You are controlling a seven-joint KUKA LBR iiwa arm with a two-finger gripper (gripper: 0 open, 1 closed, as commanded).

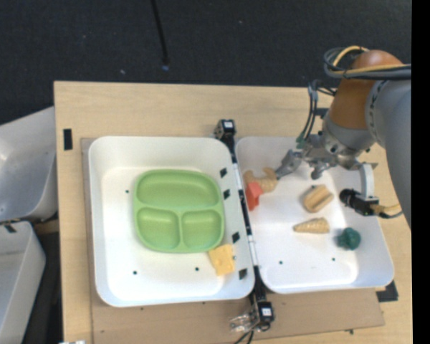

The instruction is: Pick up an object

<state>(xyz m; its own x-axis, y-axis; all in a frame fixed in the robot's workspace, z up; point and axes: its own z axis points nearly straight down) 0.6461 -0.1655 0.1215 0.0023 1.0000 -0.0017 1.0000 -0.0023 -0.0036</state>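
Tan bread piece (317,198), stubby, lying flat

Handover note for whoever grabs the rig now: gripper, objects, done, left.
Gripper: hangs over the back of the right white bin, fingers spread open, nothing between them.
Right bin: tan bread-like piece and small red block near the divider, tan cylinder, pale cone-shaped piece, dark green ball.
Left white bin: green three-compartment plastic tray, yellow cheese-like wedge at the tray's front right corner.
Done: nothing picked.
Left: close on an object and lift; the tan bread-like piece looks nearest.
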